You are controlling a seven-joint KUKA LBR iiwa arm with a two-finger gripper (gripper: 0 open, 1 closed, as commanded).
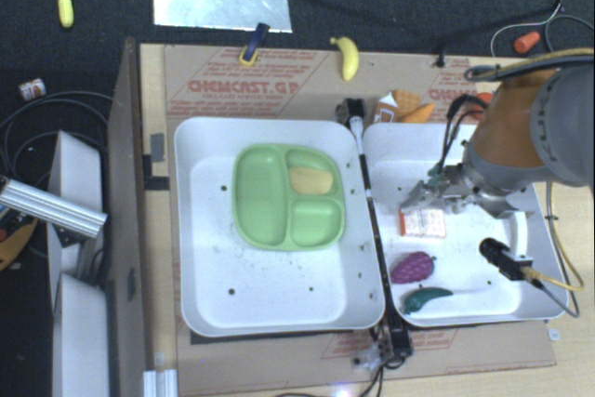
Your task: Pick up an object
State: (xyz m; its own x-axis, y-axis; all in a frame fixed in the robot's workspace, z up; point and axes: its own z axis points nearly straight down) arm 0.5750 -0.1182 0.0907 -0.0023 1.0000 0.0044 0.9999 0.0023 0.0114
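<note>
My gripper [426,198] hangs low in the right bin [465,307], over the top edge of a small red and white box [423,223]; whether it touches the box I cannot tell. Nearer the front lie a purple toy fruit [412,268] and a dark green pepper [426,297]. The left bin [209,293] holds a green divided plate [270,209] with a pale yellow item [311,179] in its upper right compartment.
Behind the bins, a yellow banana [348,58] and a blue and yellow clamp [253,45] rest on the cardboard. An orange carrot [416,112] lies just past the right bin's back rim. The arm covers the right bin's right side.
</note>
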